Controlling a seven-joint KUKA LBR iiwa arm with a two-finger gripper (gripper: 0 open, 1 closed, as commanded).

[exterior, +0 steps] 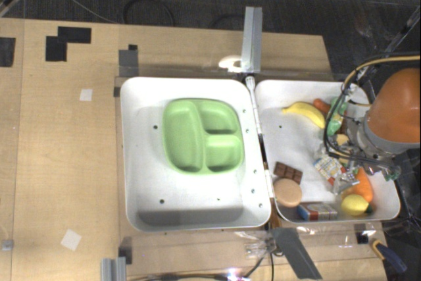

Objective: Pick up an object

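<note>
The arm (395, 108) is reached in over the right bin (289, 92), its gripper (339, 164) lowered among the clutter; its grip cannot be told. A banana (306, 112), chocolate (287, 172), carrot (364, 184) and lemon (354, 204) are held in that bin. A green tray (200, 135) is held in the left bin (141, 141).

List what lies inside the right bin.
The right bin holds a banana, a chocolate bar, a round tan disc, a lemon, a carrot and small packets. The arm covers whatever lies beneath it at the far right.
</note>
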